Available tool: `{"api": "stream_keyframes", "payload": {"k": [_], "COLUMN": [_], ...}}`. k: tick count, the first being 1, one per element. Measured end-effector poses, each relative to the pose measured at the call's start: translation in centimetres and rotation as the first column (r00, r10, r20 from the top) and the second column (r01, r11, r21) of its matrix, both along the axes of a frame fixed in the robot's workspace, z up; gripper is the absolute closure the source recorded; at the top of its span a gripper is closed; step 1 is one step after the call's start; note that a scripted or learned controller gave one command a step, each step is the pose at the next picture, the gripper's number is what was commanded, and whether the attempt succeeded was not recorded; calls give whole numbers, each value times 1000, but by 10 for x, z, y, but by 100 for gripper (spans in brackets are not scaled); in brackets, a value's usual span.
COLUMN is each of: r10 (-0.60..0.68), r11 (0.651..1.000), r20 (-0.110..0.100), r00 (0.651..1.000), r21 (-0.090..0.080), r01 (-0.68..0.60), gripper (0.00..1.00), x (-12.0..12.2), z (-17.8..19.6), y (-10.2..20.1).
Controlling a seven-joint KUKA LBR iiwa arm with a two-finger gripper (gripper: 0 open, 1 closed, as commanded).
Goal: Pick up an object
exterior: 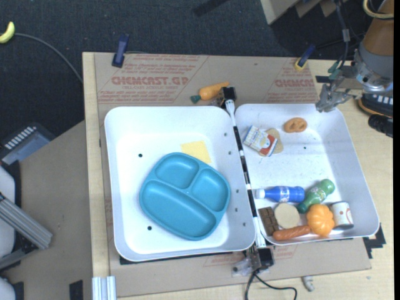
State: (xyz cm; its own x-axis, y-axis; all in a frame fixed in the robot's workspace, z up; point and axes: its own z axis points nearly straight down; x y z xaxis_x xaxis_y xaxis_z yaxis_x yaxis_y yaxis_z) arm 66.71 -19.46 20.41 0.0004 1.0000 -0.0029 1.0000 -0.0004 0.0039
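On the left of my monitor, the left bin (119, 167) holds a blue divided plate (184, 195) with a yellow card (197, 149) tucked just beyond its far edge. An orange-handled clamp (214, 92) lies on the tabletop (156, 80) beside the far end of the divider between the bins.

The right bin (350, 161) holds every candidate for the pick. At its far end lie a small red-and-white packet (260, 140) and, just to its right, a brown pastry (295, 125). At its near end lies a cluster: a blue-and-white bottle (283, 194), a green bottle (317, 192), a small orange pumpkin (320, 219), a carrot (290, 233), a round cracker (287, 215) and a small white can (342, 213), several of them touching.

The pincer (328, 100) hangs over the far right corner of the right bin, near the pastry but apart from it. I see nothing between its fingers; whether they stand wide or narrow I cannot tell at this size.

In my judgement the task is at its start: no object is lifted, and approach, closure and lift all remain.
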Motion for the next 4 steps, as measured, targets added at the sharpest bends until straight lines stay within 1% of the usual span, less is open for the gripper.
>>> {"api": "stream_keyframes", "payload": {"k": [1, 2, 3, 4], "r10": [1, 2, 0, 1], "r11": [1000, 1000, 1000, 1000], "r20": [-3, -6, -7, -3], "r00": [1000, 1000, 1000, 1000], "r21": [2, 4, 3, 1], "r01": [-1, -2, 0, -1], "gripper": [0, 0, 0, 0], "x": [0, -1, -2, 0], "z": [-1, -58, -120, -119], "y": [1, 52, 2, -3]}}
